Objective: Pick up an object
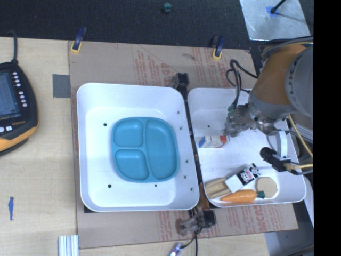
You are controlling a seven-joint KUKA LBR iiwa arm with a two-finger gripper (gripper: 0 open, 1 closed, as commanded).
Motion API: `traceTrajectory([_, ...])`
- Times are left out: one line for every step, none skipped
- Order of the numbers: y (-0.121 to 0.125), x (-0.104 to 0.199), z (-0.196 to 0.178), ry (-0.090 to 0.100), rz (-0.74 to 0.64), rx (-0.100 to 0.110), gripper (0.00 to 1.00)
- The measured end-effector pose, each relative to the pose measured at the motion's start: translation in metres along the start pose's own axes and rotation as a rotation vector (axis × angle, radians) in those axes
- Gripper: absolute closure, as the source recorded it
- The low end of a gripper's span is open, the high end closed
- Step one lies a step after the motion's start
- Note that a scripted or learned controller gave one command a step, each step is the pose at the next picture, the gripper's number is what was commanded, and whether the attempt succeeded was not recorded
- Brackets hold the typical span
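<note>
Landmark: right-hand bin (208, 104), the one on the arm's side.

The gripper (233, 126) is seen low over the middle of that bin. Its opening is hidden by the wrist, so open or closed cannot be told, and nothing can be confirmed as held.

Likely target: a small carton (213, 141), lying flat in the middle of that bin on the side towards its left wall. It sits just beside the gripper; contact cannot be judged.

Other items are bunched along that bin's near edge:
- carrot (240, 197)
- wooden block (214, 186)
- black-and-white item (244, 175)
- round wooden disc (267, 186)

A blue plate (145, 148) is noted in the neighbouring bin, outside the landmark.

Risks, as judged:
- The carton is flat and low, so it may be missed if the gripper is closed too high.
- The gripper looks offset from the carton towards that bin's far-right side. A straight closure may catch only a corner, and the carton may be pushed or spun towards the left wall.
- Once against that wall, the carton may be left with no room for a grasp.
- The bin floor may be struck if the descent is too deep.
- A lift with a corner pinch may end in a drop.
- The near-edge pile is well apart from the gripper, so it is unlikely to be disturbed.
</note>
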State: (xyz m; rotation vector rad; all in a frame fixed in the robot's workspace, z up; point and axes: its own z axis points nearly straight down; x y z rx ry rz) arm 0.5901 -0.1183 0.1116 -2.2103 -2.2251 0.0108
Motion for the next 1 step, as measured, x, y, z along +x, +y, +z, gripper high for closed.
traceTrajectory([0.0, 0.0001, 0.0001, 0.0, 0.0, 0.0, 0.0])
